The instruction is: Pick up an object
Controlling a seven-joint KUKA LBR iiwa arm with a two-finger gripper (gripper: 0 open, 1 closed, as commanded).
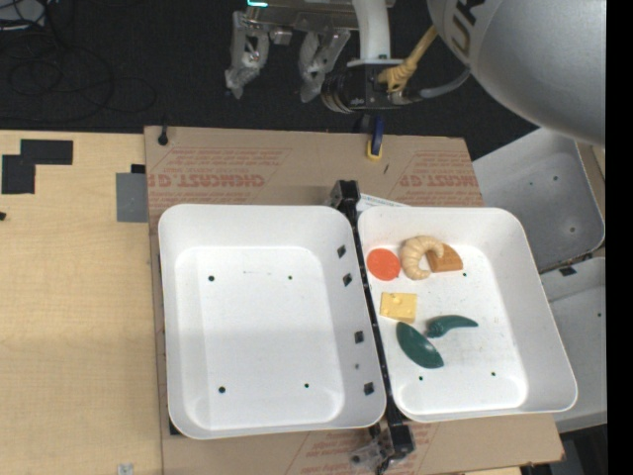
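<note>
I am in a robot lab, not a home or a kitchen. My work bench (69, 295) is plain light wood with a sheet of brown cardboard (297, 171) on it, and two white bins (262, 325) sit side by side on that, clipped together in the middle. Up at 11 o'clock loose black cables (59, 57) lie on a dark floor, and my big grey arm (524, 38) fills 1 o'clock.

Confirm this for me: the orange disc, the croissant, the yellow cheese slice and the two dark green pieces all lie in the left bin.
Not quite. The camera view shows the orange disc, croissant, yellow cheese slice and two dark green pieces all lying in the right bin, not the left bin.
</note>
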